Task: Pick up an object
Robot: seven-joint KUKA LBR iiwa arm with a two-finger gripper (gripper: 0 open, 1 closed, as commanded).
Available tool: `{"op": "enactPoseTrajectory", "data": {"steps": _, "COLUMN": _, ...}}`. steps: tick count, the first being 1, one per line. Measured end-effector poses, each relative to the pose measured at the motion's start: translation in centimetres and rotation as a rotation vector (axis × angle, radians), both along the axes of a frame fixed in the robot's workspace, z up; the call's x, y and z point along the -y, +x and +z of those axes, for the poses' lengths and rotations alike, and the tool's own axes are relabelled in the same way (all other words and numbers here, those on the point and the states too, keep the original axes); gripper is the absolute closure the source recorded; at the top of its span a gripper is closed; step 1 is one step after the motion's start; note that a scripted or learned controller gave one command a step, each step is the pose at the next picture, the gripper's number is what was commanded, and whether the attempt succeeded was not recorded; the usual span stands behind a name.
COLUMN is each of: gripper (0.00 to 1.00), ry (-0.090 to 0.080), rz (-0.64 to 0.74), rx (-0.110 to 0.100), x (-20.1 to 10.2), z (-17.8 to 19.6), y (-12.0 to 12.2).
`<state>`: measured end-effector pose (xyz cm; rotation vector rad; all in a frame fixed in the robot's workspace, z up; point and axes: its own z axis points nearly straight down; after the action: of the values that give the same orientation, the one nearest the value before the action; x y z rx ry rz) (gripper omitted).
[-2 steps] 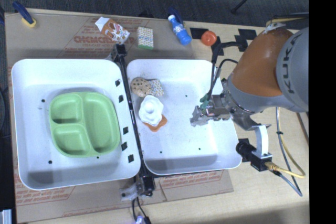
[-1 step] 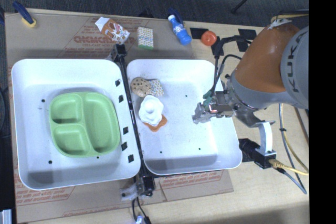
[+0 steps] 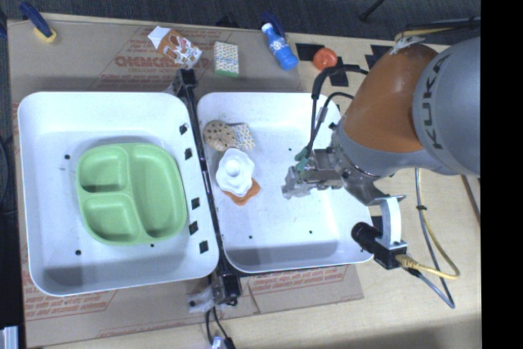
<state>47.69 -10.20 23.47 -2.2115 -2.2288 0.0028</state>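
Here the hand [image 3: 296,181] hangs low inside the right bin [image 3: 270,253], and whether it is released or clenched I cannot tell. The nearest candidate, a white object on an orange base [image 3: 235,173], lies just to its left in this view, against the bin's left wall.

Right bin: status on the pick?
Gripper low over right bin floor, nothing between fingers. White-and-orange object and patterned object sit apart, to its left. Path unobstructed.

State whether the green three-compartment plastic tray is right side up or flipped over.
Right side up: the green three-compartment plastic tray lies flat in the left white bin, compartment hollows facing up.
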Motion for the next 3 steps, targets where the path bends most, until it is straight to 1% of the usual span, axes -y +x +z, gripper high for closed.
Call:
{"op": "enactPoseTrajectory", "data": {"steps": 1, "gripper": 1.0, "ry": 0.0, "rz": -0.003, "rx": 0.002, "x": 0.6, "z": 1.1, "y": 0.0}}
{"op": "enactPoseTrajectory", "data": {"steps": 2, "gripper": 1.0, "ry": -0.001, "rz": -0.001, "rx": 0.0, "x": 0.3, "z": 0.1, "y": 2.0}}
{"op": "enactPoseTrajectory", "data": {"steps": 3, "gripper": 1.0, "ry": -0.002, "rz": -0.001, "rx": 0.001, "x": 1.6, "z": -0.6, "y": 2.6}}
